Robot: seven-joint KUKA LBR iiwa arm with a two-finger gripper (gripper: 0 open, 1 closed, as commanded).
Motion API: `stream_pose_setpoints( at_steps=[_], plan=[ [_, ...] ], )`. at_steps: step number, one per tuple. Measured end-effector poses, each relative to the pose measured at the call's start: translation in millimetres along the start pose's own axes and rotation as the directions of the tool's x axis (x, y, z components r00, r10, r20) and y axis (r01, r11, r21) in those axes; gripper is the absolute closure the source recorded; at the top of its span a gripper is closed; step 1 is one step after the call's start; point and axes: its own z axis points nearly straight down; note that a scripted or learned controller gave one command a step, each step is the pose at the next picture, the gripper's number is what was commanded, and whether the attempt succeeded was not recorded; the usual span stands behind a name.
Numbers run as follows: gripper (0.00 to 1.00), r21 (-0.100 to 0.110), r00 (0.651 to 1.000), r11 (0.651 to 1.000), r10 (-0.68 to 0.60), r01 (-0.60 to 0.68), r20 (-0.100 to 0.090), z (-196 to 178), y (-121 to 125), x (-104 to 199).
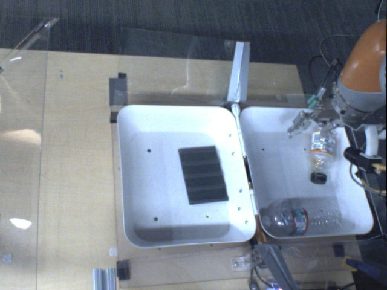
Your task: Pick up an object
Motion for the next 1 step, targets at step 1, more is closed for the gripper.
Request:
stream_pose_setpoints(
  at_steps=[1],
  plan=[
    [0.0, -0.012, 0.994, 0.994, -0.111, 0.111, -0.012, 79.7, -5.3, -22.6]
  ],
)
